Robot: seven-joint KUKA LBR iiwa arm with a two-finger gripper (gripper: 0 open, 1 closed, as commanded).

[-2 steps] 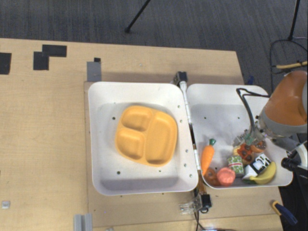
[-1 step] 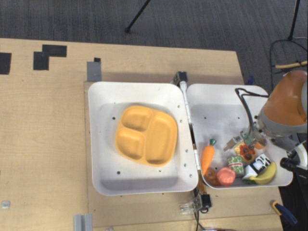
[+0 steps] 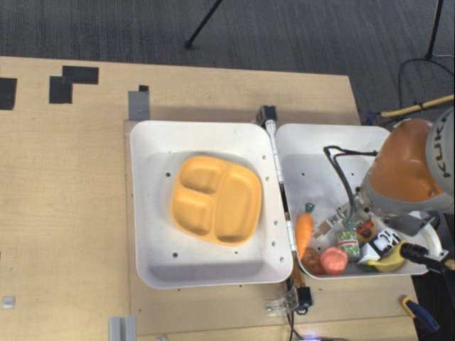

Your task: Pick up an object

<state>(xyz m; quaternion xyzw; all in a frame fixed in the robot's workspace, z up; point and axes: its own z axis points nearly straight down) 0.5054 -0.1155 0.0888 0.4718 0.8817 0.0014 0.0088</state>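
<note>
Pincer (image 3: 346,227) low among toys; carrot (image 3: 304,234) beside.

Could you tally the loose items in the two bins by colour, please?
Yellow: 2, the tray in the left bin and the banana in the right bin.
Orange: 1, the carrot.
Pink-red: 1, the round fruit.
Green and white: 1, the small carton.
Total: 5 that I can tell apart.

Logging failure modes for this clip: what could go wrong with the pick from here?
The small toys are heaped in the right white bin's near corner: orange plastic carrot, pink round ball, yellow banana, green-and-white carton. A grasp may nudge neighbours or catch two. The arm also blocks the view there.
</note>
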